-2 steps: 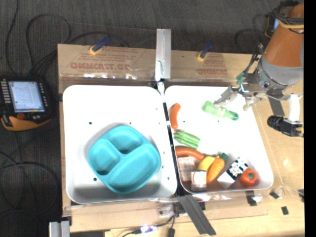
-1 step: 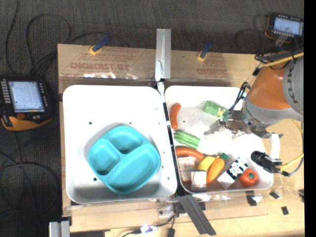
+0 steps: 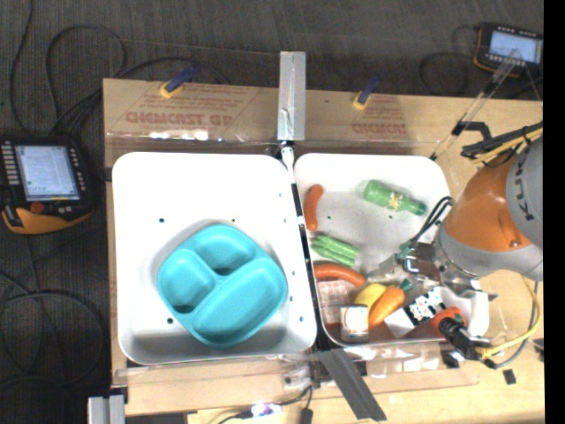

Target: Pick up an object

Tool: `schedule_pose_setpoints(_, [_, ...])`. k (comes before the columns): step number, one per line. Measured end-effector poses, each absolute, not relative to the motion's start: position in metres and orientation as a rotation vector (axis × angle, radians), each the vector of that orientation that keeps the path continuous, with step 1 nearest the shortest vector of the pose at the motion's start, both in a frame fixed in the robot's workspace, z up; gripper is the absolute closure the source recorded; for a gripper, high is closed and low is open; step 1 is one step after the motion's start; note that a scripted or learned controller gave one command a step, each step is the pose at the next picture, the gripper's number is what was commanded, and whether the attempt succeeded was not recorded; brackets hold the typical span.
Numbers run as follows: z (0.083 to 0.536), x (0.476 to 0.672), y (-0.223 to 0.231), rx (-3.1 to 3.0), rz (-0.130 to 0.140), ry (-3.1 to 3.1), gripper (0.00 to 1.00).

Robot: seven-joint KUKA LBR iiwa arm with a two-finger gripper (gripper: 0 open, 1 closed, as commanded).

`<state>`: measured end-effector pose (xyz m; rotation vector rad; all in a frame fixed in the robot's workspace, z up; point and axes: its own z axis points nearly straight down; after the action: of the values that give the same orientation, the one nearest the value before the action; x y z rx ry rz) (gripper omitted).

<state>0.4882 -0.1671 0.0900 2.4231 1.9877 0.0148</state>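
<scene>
The right bin (image 3: 441, 179) holds several toy foods. A green bottle (image 3: 393, 197) lies near its far side, and a slim orange-red piece (image 3: 312, 207) lies along its left wall. Further forward lie a green pod (image 3: 335, 249) and a red sausage (image 3: 338, 274). A yellow piece (image 3: 369, 294), an orange carrot (image 3: 387, 306) and a white block (image 3: 356, 321) crowd the front. My gripper (image 3: 420, 283) hangs low over the bin's front right part, just right of the carrot. The wrist's grey body and cables hide what lies under it.
The left bin (image 3: 141, 179) carries a blue divided plate (image 3: 222, 283) in its front half. A metal divider post (image 3: 292, 95) stands behind the seam between the bins. A teach pendant (image 3: 42, 184) lies off the bench at the left, and cables trail at the right.
</scene>
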Motion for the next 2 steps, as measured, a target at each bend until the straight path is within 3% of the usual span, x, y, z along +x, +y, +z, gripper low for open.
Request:
schedule_pose_setpoints(1, [0.090,0.488,-0.167,2.423,0.015,1.988,0.00])
schedule_pose_setpoints(2, [0.091,0.488,-0.103,2.106,0.007,2.306,0.00])
